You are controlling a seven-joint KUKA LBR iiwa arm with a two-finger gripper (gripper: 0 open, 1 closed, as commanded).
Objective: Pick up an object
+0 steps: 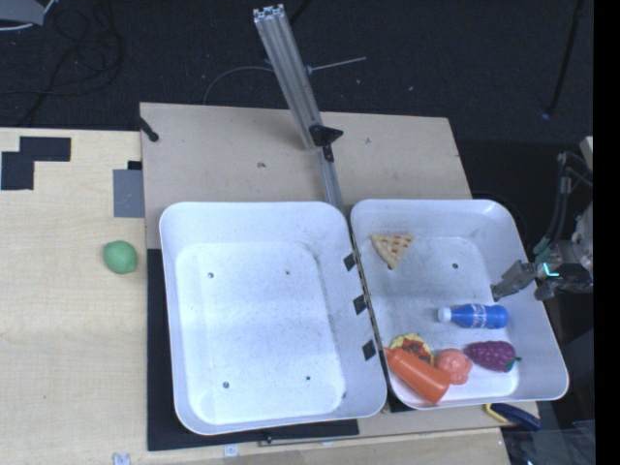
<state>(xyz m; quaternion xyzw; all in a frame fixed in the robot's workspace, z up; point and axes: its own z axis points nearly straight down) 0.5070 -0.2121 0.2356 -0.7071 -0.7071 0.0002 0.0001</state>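
Bench, right bin [484, 211] | blue bottle [477, 315] just left of pincer [506, 289] | pincer state: cannot tell

Two shallow white bins stand side by side: a left bin [184, 240] and a right bin [504, 223]. The right bin holds six items: one pizza slice [392, 249], one blue bottle [475, 315], one bunch of purple grapes [491, 356], one orange carrot [418, 375], one pink-red fruit [452, 365], and one yellow-and-red item [411, 345] of uncertain kind. One green ball [121, 257] lies on the surface [58, 289] left of the bins.
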